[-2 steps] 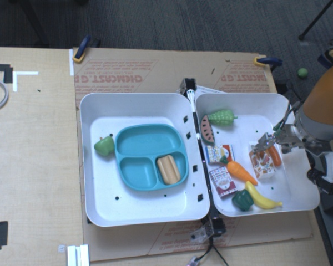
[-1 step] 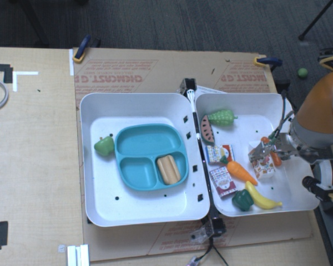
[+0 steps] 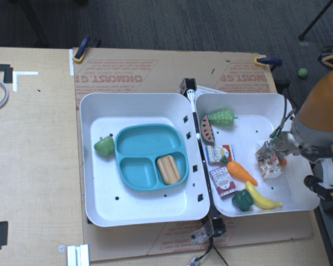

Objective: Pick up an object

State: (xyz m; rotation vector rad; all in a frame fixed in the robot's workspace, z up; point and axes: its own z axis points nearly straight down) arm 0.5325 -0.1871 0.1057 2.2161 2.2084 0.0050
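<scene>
Tool (image 3: 268, 153) in right bin (image 3: 266, 107), grip state unclear, small carton (image 3: 271, 168) just beneath

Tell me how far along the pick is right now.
The reach looks done: the gripper is down in the right bin, right at a small white carton. A grasp isn't confirmed, since the carton seems to rest on the bin floor. Closing on it and lifting are left.
</scene>
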